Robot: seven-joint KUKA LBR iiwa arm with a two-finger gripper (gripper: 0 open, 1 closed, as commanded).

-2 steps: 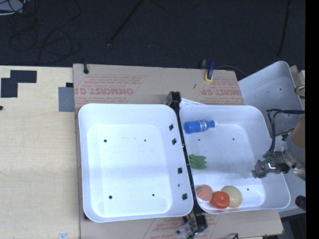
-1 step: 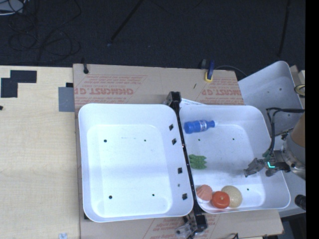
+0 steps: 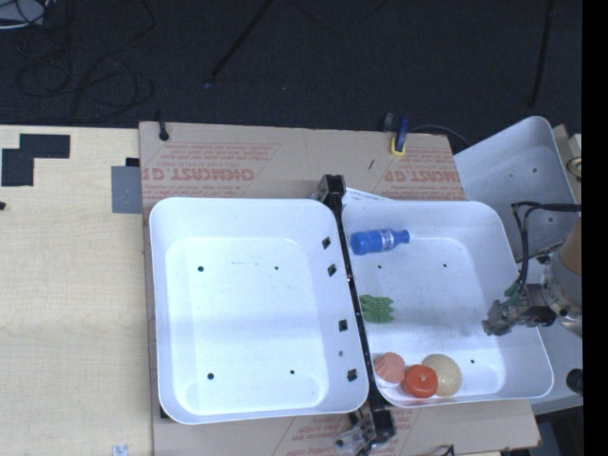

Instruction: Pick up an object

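Camera view, items as you find them: two shallow white plastic bins side by side on a cardboard-covered bench, the left bin [image 3: 180, 255] and the right bin [image 3: 480, 226] meeting at a black clipped divider. In the right bin you have a blue plastic bottle with a white cap [image 3: 379, 241] lying on its side near the far-left corner; a small green leafy plastic piece [image 3: 376, 308] lower down, just beside the divider; and, at the near edge, a cluster of three touching items: a pale pink rounded piece [image 3: 388, 366], a red round tomato-like ball [image 3: 420, 381] and a cream-coloured round ball [image 3: 445, 372]. The two-finger gripper [image 3: 498, 323] sits low over the right bin's right side, near the wall, its dark tip pointing left; whether it is wide or narrow you cannot tell. Nothing is seen at its tip. All five items lie to its left, apart from it: the cream ball nearest, the bottle well apart.
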